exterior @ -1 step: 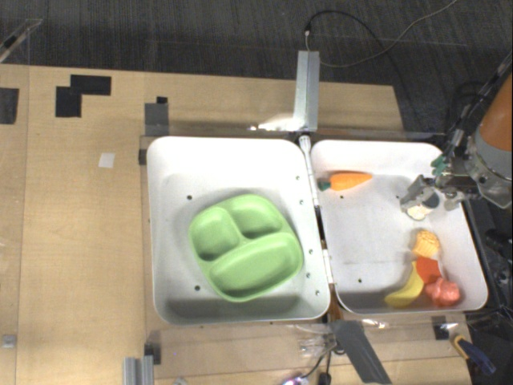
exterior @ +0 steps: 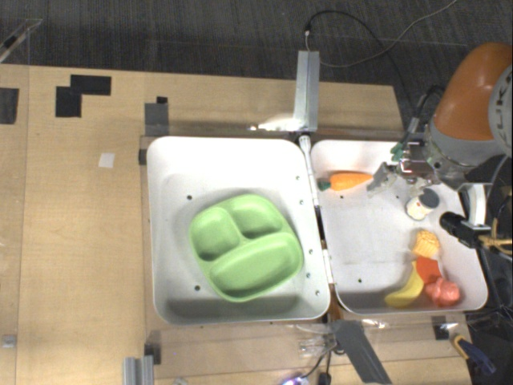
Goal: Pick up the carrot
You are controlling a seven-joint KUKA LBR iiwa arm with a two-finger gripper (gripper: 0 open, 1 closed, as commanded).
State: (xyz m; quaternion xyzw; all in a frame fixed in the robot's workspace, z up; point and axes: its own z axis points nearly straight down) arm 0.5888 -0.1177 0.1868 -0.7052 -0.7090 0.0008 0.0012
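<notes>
Where it lies, carrot [exterior: 349, 181] looks orange, green-tipped.

Two shallow white plastic bins sit side by side on the pale wooden desk [exterior: 72, 239], their inner walls touching. The left bin [exterior: 168, 175] holds a green three-compartment plastic tray [exterior: 245, 245], lying tilted near its middle. In the right bin [exterior: 353, 255], an orange carrot [exterior: 349, 180] lies near the far left corner, close to the dividing wall. The grey arm's end effector [exterior: 393, 171] sits just right of the carrot. A yellow banana [exterior: 406, 289] rests by the near wall, with a red round fruit [exterior: 443, 292] to its right and a yellow corn piece [exterior: 426, 243] behind them.
</notes>
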